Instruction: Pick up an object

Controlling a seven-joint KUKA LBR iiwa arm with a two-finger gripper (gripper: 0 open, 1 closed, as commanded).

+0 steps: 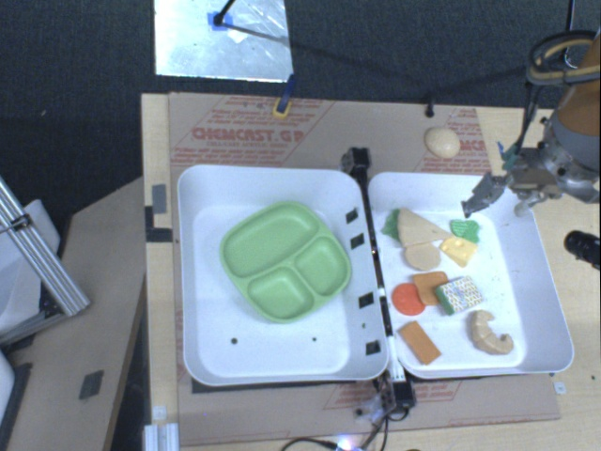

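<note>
A single fixed camera looks down at a slant from above the tan wooden worktop (113, 242), far enough back to take in both shallow white plastic bins (202, 346) side by side and dark carpeted floor beyond.

Grey metal end effector (481, 199), tan wrist housing, looped yellow-black cable above
</note>
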